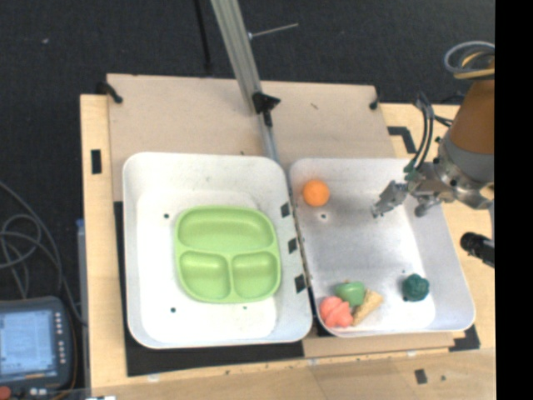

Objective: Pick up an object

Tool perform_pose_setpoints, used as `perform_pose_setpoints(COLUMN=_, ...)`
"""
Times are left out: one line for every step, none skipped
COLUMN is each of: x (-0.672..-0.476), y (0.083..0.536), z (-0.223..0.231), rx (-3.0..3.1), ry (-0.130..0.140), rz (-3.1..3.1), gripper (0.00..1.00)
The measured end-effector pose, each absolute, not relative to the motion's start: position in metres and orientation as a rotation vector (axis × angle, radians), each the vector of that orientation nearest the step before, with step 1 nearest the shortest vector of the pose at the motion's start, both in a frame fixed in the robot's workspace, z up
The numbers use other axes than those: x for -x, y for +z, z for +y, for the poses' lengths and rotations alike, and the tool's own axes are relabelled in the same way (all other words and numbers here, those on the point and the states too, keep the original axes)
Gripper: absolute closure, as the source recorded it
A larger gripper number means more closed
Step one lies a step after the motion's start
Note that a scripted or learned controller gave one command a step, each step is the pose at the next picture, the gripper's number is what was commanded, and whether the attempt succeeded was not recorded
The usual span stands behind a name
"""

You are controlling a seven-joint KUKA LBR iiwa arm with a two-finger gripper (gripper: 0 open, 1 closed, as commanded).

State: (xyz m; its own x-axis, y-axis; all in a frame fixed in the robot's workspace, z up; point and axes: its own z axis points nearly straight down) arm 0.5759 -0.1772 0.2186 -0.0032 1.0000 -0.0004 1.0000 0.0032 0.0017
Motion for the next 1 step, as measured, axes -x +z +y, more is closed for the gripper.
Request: perform_pose_setpoints(x=-0.5759, y=0.2187, z=-0.1771, rx=-2.218, ry=0.002, rz=2.223, gripper=0.0)
